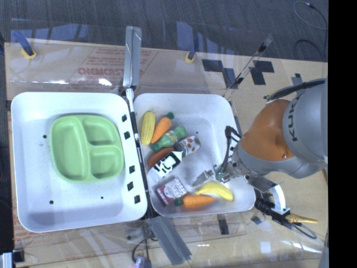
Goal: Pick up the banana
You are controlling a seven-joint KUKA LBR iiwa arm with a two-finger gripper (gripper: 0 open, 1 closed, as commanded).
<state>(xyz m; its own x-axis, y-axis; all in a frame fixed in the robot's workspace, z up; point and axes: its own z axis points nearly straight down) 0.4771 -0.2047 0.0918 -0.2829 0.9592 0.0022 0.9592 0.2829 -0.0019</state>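
Observation:
The yellow banana (pixel 216 191) lies near the front right corner of the right bin (pixel 220 102), its curve resting against an orange carrot (pixel 196 201). My gripper (pixel 211 176) hangs just above and behind the banana, at its upper edge. The grey arm with its orange band (pixel 269 135) reaches in from the right over the bin's right wall. No object is visibly lifted; the banana rests on the bin floor.
The right bin also holds a corn cob (pixel 147 127), a second carrot (pixel 161 128), a green bottle (pixel 169 138), a black-and-white box (pixel 167 162) and a red packet (pixel 171 190). A green divided plate (pixel 87 148) sits in the left bin (pixel 28 166).

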